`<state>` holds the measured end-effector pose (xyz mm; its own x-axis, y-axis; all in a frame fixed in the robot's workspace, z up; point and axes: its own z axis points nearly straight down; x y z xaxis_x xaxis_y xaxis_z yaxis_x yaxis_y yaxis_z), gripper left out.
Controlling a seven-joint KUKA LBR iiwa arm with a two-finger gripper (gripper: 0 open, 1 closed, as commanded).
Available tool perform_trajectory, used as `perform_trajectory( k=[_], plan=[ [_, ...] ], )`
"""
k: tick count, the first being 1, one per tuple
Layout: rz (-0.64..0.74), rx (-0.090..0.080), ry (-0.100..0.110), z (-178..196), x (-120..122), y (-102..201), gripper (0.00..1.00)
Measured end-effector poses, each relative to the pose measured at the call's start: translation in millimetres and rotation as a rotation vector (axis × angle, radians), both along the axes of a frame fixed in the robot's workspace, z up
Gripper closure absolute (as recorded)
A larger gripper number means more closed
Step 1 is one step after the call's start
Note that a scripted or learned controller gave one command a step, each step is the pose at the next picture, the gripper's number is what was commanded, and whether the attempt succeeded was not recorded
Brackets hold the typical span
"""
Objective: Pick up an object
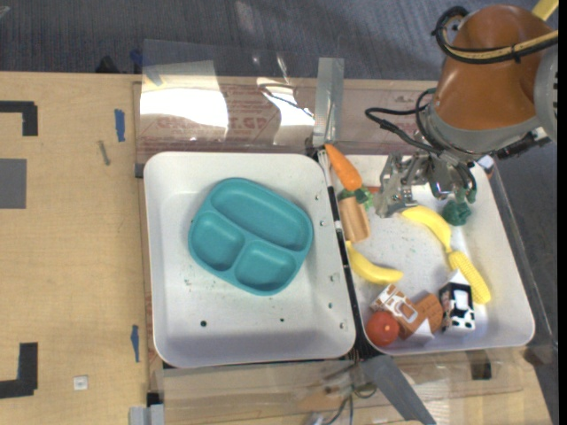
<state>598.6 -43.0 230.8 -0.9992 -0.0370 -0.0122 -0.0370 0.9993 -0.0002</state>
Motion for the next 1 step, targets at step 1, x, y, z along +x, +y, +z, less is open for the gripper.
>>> perform_trajectory(
  k=[1],
  plan=[
    [0.055, -0.006, 0.003, 9.5, -3.6, -120.2, 1.0]
  ],
)
